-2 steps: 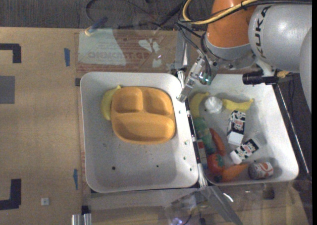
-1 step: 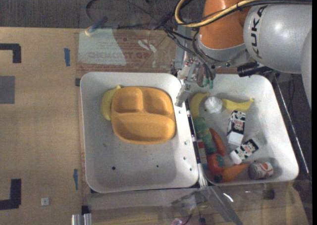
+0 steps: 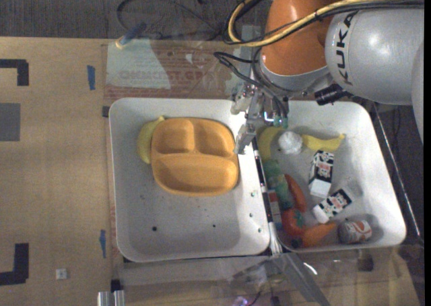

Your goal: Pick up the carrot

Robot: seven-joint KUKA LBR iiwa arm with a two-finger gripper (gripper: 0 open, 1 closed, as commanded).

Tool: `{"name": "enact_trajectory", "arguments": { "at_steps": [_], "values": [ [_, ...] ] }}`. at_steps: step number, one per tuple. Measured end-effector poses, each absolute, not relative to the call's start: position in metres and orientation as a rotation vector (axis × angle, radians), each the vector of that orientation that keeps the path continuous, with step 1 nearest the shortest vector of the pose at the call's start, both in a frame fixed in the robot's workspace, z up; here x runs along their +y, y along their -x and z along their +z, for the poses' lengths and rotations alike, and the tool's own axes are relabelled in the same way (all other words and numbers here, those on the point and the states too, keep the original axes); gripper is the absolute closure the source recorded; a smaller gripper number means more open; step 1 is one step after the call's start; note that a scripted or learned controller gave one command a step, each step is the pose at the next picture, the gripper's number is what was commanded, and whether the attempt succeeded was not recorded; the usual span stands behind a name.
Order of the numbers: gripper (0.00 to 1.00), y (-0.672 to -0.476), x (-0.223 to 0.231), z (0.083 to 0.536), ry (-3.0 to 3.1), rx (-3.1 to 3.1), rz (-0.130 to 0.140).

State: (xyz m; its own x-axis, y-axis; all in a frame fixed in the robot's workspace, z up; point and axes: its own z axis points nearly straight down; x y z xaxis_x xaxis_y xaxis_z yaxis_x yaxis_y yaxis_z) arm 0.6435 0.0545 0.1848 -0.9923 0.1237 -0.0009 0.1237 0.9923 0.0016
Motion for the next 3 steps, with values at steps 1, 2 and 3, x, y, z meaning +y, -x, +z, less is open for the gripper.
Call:
{"name": "enact_trajectory", "arguments": {
  "at_steps": [1,2,3],
  "values": [
    [0.0,-0.661,0.101,0.114,-0.685,3.059,0.004],
    [1.0,-0.666,0.099,0.125,-0.682,3.037,0.006],
    [1.0,-0.654,0.09,0.185,-0.815,3.029,0.004]
  ]
}}
